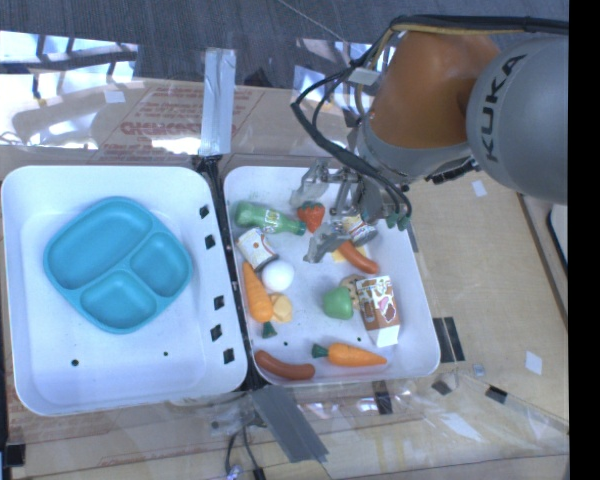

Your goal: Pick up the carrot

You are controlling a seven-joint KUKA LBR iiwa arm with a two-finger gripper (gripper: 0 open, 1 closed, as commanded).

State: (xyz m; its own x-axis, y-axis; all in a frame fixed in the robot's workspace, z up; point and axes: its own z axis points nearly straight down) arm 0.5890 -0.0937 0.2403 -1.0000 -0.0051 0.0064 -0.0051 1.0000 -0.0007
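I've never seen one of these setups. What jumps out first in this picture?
The big grey and orange arm reaching in from the right, its gripper low over the right bin. That bin is crowded with toy food: a carrot near the front, another carrot by the left wall, a sausage, a carton. In the left bin lies a blue tray.

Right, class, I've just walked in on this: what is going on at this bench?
A grey and orange robot arm reaches into the right bin, which holds toy food. Its gripper hangs low by a small carrot at the far side; nothing shows between its fingers. Another carrot lies near the front, and a blue tray sits in the left bin.
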